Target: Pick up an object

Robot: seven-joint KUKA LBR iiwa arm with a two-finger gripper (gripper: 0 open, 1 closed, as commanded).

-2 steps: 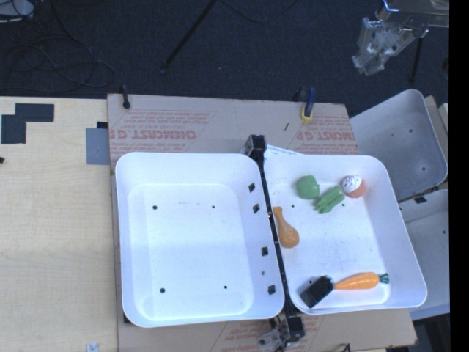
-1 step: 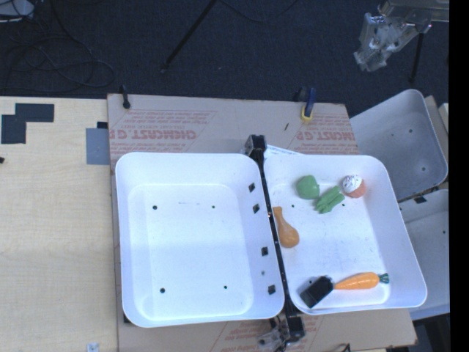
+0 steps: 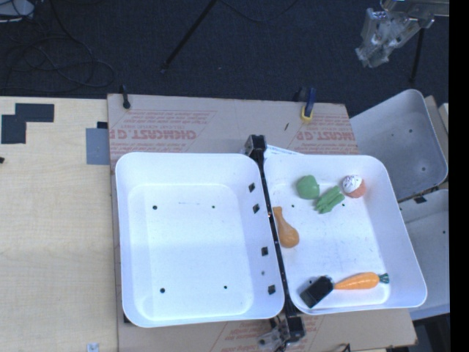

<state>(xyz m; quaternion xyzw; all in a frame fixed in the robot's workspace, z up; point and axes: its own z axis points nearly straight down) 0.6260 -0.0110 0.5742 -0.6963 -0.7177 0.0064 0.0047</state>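
A: Quick pass. Where's the gripper (image 3: pixel 382 37)?

B: Top right of the camera view, up over the dark floor, well apart from both bins. It's small and blurry. I can't tell how it's set, and I see nothing hanging from it.

A: So nothing picked?

B: As far as I can judge, no. Every item sits in a bin, none lifted. Task looks like it's at the start: reach, grasp and lift all left to do.

A: List the items.

B: All in the right bin (image 3: pixel 410 259). Green pepper (image 3: pixel 308 187) near the back, a green bundle (image 3: pixel 330 199) just beside it, maybe beans, hard to say. A white and orange ball (image 3: pixel 353 186) near the back right, just beside the bundle. An orange pear-shaped toy (image 3: pixel 286 232) close to the divider (image 3: pixel 265 218) between the bins. A carrot (image 3: pixel 358 281) lies flat near the front edge, green tip pointing right. A black block (image 3: pixel 316 291) sits at the carrot's blunt end, touching or nearly so, can't tell.

A: Left bin (image 3: pixel 132 255)?

B: Just its white floor with a few small dark dots, screws or holes.

A: Any target named?

B: No, any object counts. My guess: the pear-shaped toy stands alone, so it's the cleaner pick. The pepper, bundle and ball are crowded, and the carrot is near the wall with the block against it, which could spoil a grasp.

A: Anything else around?

B: Cardboard (image 3: pixel 183 130) under the bins, a yellow clamp (image 3: pixel 308 112) on its back edge.
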